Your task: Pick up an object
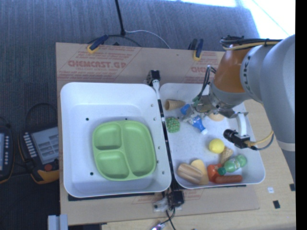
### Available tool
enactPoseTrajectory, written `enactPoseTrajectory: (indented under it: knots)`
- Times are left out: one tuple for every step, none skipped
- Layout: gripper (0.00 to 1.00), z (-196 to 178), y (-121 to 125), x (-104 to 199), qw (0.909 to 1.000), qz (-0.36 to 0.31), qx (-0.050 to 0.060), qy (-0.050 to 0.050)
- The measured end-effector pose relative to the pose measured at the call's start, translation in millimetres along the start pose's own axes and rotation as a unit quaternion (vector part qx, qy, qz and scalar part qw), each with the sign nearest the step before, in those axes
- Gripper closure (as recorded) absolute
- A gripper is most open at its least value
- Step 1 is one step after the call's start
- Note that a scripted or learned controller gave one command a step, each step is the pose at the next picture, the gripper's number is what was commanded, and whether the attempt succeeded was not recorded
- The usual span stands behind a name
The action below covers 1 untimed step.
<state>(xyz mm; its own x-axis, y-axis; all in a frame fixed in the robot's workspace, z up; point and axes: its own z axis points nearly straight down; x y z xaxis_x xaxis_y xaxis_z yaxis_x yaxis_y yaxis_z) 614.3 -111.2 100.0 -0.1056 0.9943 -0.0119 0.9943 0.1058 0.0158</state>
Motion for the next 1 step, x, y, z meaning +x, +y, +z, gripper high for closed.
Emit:
enactPoseTrajectory:
  knots:
    - [1.0, -133.5, -2.3, 47.2, 0.9987, 0.051, 0.007, 0.005]
